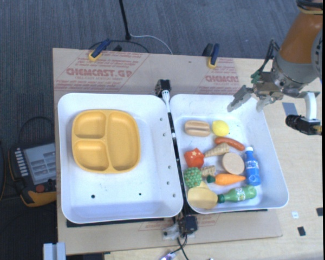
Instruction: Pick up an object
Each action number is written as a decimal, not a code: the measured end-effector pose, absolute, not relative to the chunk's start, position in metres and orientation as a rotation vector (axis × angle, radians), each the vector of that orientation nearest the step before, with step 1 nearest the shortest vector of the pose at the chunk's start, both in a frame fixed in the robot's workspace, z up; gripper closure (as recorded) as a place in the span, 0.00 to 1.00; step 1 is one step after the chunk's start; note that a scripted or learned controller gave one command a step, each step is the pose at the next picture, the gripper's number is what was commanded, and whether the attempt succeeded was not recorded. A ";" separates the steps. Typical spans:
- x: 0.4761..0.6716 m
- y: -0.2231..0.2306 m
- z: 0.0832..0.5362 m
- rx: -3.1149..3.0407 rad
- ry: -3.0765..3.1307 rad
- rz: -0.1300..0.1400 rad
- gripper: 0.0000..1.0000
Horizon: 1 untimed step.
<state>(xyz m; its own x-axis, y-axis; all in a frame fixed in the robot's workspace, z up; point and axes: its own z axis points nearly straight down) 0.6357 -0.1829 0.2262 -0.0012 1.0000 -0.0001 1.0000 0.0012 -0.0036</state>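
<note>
Pincer (250, 98) hangs above the far right corner of the right bin (271, 145), fingers spread wide w/ nothing between them. All the graspable stuff sits in that bin, packed toward its near-left part: hot dog bun (197, 127) & lemon (220, 127) at the far end, sausage (229, 143), tomato (194, 157), blue bottle (251, 166), carrot (229, 179), green bottle (238, 195) along the near side. Left bin (97, 199) has just a yellow divided plate (105, 140). Step in hand looks like approach, no grasp yet. Best bet IMO: go for the lemon or bun, closest to pincer & w/ bare floor on the far side. Come straight down, centre over the item, fingers across its short axis, avoid clipping neighbours, close only once low enough.
</note>
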 end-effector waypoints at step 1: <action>0.578 -0.215 0.134 -2.127 -2.308 0.005 0.00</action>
